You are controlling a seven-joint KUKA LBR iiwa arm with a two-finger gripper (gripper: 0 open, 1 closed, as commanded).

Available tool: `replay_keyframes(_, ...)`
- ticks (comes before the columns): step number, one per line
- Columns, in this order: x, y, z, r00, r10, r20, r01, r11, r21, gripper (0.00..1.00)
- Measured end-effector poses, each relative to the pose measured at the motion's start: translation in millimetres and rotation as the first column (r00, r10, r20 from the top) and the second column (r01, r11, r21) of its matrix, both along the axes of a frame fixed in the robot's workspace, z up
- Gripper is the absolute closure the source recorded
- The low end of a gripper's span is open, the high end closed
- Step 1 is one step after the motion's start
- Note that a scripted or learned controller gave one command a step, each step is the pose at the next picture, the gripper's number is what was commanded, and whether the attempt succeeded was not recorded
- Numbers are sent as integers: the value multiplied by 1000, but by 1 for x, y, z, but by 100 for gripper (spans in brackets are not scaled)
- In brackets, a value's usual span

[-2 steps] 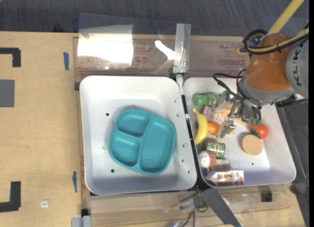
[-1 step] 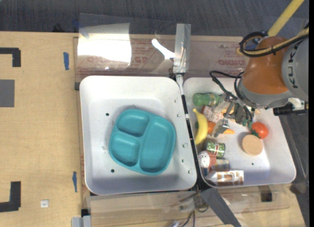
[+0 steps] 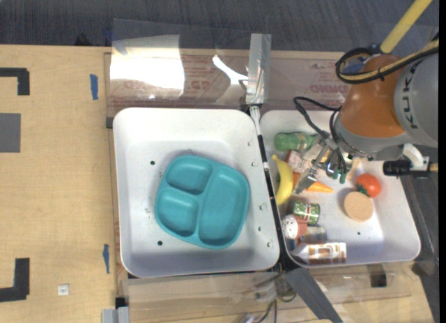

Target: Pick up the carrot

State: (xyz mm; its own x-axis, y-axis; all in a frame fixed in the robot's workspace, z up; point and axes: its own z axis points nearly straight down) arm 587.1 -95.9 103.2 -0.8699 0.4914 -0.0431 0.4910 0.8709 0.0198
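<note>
Seemingly a light, stiff, smooth plastic toy, the small orange tapered carrot (image 3: 320,188) is lying in the right shallow white bin (image 3: 397,241) just under the claw (image 3: 317,168), whose grip cannot be told, inviting a mid-body pinch.

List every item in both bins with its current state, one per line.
Plate: lying flat in the left bin, nothing on it.
Carrot: lying in the right bin, beside the gripper.
Banana: lying along the right bin's left wall.
Tomato: resting beside the tan disc.
Green can: on its side.
</note>
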Motion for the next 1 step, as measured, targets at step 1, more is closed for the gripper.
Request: replay_keyframes(1, -16, 6, 0, 853, -521, -3, 521, 853, 26, 0)
